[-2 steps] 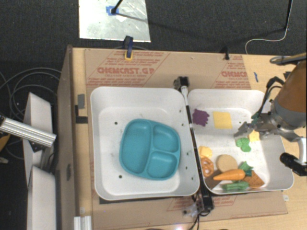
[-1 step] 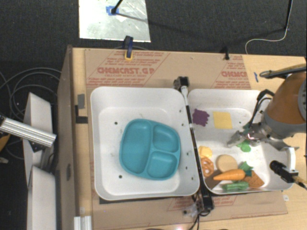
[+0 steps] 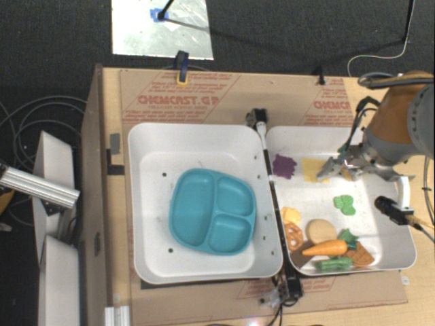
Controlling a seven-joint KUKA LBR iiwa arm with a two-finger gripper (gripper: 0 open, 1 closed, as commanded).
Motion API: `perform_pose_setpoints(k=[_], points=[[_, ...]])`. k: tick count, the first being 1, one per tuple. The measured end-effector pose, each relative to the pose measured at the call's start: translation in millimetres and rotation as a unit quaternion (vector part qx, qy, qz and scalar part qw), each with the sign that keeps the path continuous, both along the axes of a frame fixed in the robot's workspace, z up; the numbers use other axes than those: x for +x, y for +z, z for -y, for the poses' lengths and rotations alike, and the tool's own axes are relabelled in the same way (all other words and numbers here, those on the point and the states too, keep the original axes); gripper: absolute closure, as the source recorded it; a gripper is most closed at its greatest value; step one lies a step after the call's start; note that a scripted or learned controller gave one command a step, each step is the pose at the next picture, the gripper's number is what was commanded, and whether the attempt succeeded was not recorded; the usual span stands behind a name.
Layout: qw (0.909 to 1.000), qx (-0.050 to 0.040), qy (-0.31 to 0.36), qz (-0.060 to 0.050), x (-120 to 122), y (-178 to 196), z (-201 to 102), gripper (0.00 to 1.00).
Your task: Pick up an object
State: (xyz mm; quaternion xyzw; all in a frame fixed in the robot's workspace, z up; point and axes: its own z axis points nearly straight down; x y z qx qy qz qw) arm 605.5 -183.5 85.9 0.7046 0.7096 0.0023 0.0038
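Yellow is the colour under the claw [image 3: 338, 167]: a flat yellow piece [image 3: 312, 169] lies on the floor of the right bin [image 3: 401, 253], toward its far side, and the claw hangs low just at that piece's right edge, whether touching it or a shade above I cannot tell. How its jaws stand I cannot tell either (they blur into the grey of the wrist), and nothing shows between them, so I would not count anything as held. Just left of the yellow piece sits a purple piece [image 3: 283, 166], apart from it by a narrow strip of white. Nearer in the same bin lie a green piece [image 3: 344, 204], alone and well clear of the others, then a crowded heap: a beige round [image 3: 321, 231], a carrot [image 3: 326, 248], an orange pretzel [image 3: 293, 235] and some green stuff along the near wall. The left bin [image 3: 146, 202] holds a teal tray [image 3: 212, 210]. To do this step well, I judge, the claw should centre over one piece rather than straddle its edge; the yellow one looks thin and may slip out of a pinch from above, so a squarer approach to it, or else the lone green piece, seems the safer choice, while the heap invites a grab of two things at once.
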Motion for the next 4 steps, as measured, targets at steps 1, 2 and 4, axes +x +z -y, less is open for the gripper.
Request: perform_pose_setpoints(k=[1,2,4], points=[[1.0,0.0014,-0.004,-0.006,-58,-2,5,0.0],[1.0,0.0005,-0.002,-0.002,-54,10,5,1.0],[1.0,0.0025,0.003,0.0,-10,105,-138,1.0]])
